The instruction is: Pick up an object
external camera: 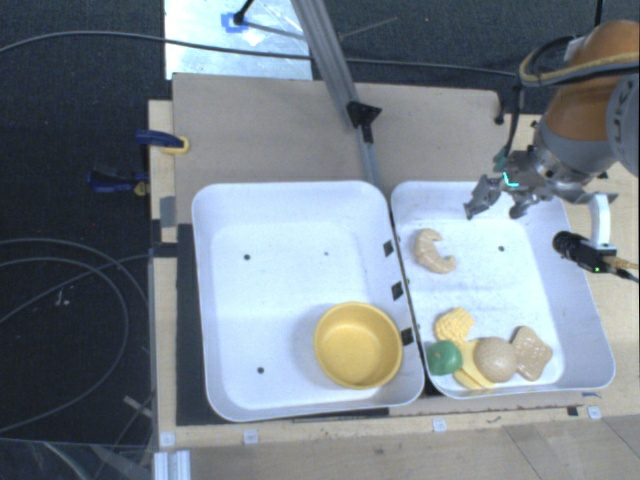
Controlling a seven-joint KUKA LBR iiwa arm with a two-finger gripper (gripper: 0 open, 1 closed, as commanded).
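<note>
The hand (500, 200) hangs spread and unladen over the right bin (575, 298); the arm (590, 98) is cropped.

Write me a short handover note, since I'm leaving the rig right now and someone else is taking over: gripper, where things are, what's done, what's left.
Gripper: open, holding nothing, hovering over the far end of the right bin.
Right bin: croissant near the middle; at the near end a corn piece, green ball, banana, round bun and waffle, clustered together.
Left bin: yellow bowl in its near right corner.
Done: nothing picked yet.
Left: lower onto one item, probably the croissant as the nearest, grasp and lift it.
</note>
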